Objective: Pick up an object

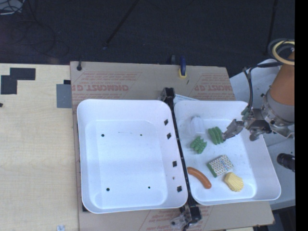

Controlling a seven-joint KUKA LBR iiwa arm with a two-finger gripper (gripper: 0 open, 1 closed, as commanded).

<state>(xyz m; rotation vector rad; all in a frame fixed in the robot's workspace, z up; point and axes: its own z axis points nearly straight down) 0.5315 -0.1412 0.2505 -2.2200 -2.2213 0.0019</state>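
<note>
Over the right bin (260, 189), seen from the fixed camera above the desk (33, 143), the arm reaches in from the right with its orange band (284, 83) high at the edge and its claw (234, 129) low near the bin's upper middle. Whether the claw is apart or together I cannot tell; the dark parts blur against the wrist. Nothing shows held in it. It sits just beside a ribbed green piece (216, 135), which looks the likeliest thing to be picked, since the claw points at it from the right. A second, darker green piece (198, 144) lies close to the left of the first, and a pale, nearly clear object (196, 124) rests above it, hard to make out against the white. Lower in the same bin lie an orange sausage-like piece (199, 177), a checkered block (220, 165) and a yellow lump (234, 182), well apart from the claw. All the objects are gathered in this bin, probably so the arm can draw from one side. The left bin (86, 153) stands touching it along a black divider (175, 148), presumably as the place for moved things. My guess is that the grasp is about to be tried, not done.
</note>
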